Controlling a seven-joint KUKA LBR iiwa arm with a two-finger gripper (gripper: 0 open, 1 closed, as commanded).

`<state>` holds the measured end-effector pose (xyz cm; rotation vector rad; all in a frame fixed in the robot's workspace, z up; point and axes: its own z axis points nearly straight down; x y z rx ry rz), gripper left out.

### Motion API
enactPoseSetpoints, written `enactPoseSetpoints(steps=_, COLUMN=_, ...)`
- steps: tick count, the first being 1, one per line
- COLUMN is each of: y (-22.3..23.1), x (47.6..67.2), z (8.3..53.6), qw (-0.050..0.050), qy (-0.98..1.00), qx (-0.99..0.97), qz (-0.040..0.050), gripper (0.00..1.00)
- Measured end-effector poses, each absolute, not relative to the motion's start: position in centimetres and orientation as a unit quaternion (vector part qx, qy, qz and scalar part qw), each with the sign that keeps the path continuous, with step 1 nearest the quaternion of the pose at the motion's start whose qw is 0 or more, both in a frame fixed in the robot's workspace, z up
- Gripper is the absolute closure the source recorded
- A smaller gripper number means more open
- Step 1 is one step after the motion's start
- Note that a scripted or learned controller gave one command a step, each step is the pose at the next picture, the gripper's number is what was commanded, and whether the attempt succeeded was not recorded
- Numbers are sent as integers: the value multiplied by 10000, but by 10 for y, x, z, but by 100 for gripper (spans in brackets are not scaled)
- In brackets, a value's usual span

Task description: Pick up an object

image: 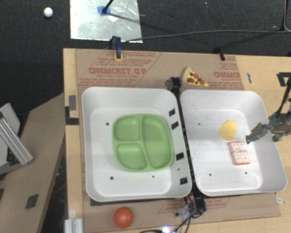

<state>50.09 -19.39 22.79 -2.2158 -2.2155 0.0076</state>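
In the right bin point(262, 178) lie two loose things: a yellow, rounded object point(228, 129) a little right of the bin's middle, and just below and to the right of it a small red and white carton point(239, 153) lying flat on the white floor. The two are near one another, but whether they touch cannot be told. The pincer point(254, 133) reaches in over the bin's right rim, its dark tip just beside the yellow object and just above the carton in the view; nothing shows between its fingers, and whether it stands wide or narrow cannot be told. Behind it the grey arm point(287, 123) enters at the right edge.

The left bin point(94, 144) touches the right one along a shared edge and holds a green divided plate point(142, 142) with four compartments, set near its middle. Outside the bins, on the tabletop point(150, 67), a toy pizza slice point(194, 77) lies just above the right bin's upper left corner, and an orange-red ball point(123, 217) rests below the left bin. A blue and yellow clamp point(117, 48) grips the tabletop's far edge.
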Motion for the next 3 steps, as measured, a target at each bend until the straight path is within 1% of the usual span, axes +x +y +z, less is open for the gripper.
enactPoseSetpoints(steps=1, y=-194, x=504, z=233, qw=-8, qy=-7083, qx=-7059, qz=-3, gripper=0)
enactPoseSetpoints(steps=2, y=-195, x=510, z=173, qw=8, qy=-7076, qx=-7066, qz=3, gripper=0)
enactPoseSetpoints(steps=3, y=-203, x=508, z=121, qw=11, qy=-7075, qx=-7067, qz=4, gripper=0)
